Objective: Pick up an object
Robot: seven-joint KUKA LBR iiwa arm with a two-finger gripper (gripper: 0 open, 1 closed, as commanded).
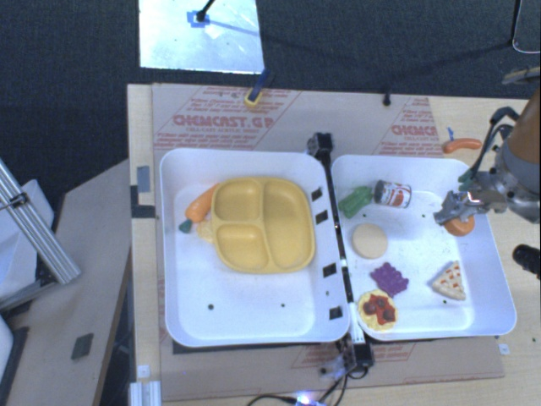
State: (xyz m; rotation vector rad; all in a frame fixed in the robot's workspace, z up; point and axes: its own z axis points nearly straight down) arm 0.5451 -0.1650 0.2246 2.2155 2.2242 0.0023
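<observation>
The arm comes in from 3 o'clock, and its gripper (457, 211) sits over the right bin (499, 311) near that bin's 2 o'clock corner. The fingers (445, 213) are too small and blurred to read, so I cannot tell whether they are apart, together or clamped on anything. An orange piece (461, 225) lies just under the gripper, touching or overlapped by it; whether it is gripped cannot be told.

In the right bin, a green piece (355, 200) and a can (392, 194) with a red label lie side by side at 11 o'clock, touching or nearly so. A pale round cookie (369, 241) lies below them, at about 9 o'clock in the bin. A purple grape cluster (389, 278) lies at 7 o'clock, with a small yellow plate (377, 309) bearing something red just beyond it, near the bin's lower left corner. A pizza slice (449, 281) lies at 5 o'clock, well apart from the grapes.

The left bin (194, 320) holds a yellow divided tray (258, 224) near its middle. A carrot (200, 203) lies at the tray's 10 o'clock edge, partly tucked under it.

Both bins rest on a brown board on the desk (93, 252). An orange sausage-like piece (461, 145) lies on the board outside the right bin, at 1 o'clock.
</observation>
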